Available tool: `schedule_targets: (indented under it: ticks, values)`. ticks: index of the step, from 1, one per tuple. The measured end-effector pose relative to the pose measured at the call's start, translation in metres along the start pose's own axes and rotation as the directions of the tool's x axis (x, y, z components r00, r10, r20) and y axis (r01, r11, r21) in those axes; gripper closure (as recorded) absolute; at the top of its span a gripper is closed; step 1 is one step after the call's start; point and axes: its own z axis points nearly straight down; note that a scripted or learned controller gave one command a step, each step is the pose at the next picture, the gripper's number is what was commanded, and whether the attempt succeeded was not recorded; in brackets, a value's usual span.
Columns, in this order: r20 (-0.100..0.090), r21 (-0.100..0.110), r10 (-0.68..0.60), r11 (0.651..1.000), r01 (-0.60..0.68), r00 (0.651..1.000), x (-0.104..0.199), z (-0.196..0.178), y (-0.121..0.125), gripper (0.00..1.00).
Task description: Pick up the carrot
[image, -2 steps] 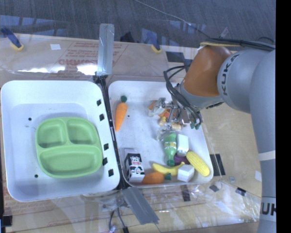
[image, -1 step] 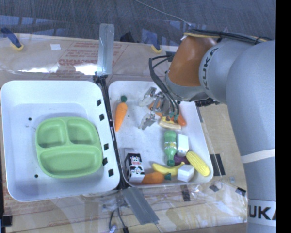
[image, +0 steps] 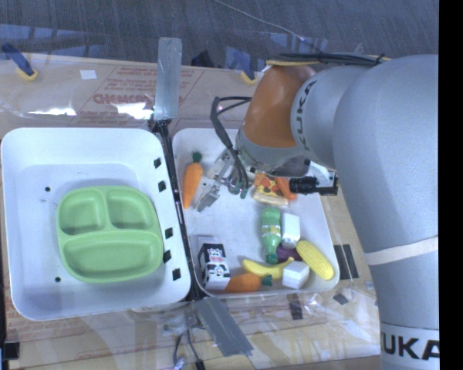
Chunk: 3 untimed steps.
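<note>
Carrot (image: pixel 192 182): lies in right bin (image: pixel 239 241), near its left wall.
End effector (image: pixel 213 196): just beside carrot, fingers apart, holding nothing.
Left bin (image: pixel 31 160): holds green plate (image: pixel 108 233).

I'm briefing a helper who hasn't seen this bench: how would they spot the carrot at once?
Look at the right bin, the one crowded with toy food. The carrot lies along its left wall near the far end, just left of the gripper. It is the long orange cone with a green tip, apart from the pile; the other orange piece lies at the near wall beside the banana.
</note>
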Motion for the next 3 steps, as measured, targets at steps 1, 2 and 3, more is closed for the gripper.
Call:
schedule_targets:
  ticks: [1,2,3]
  values:
    - [0.000,0.001,-0.008,1.000,0.008,1.000,0.000,-0.011,0.002,1.00]
    - [0.000,0.001,-0.009,1.000,0.009,1.000,0.000,-0.010,0.002,0.00]
    - [0.002,0.001,-0.018,1.000,0.018,1.000,0.000,-0.021,0.004,1.00]
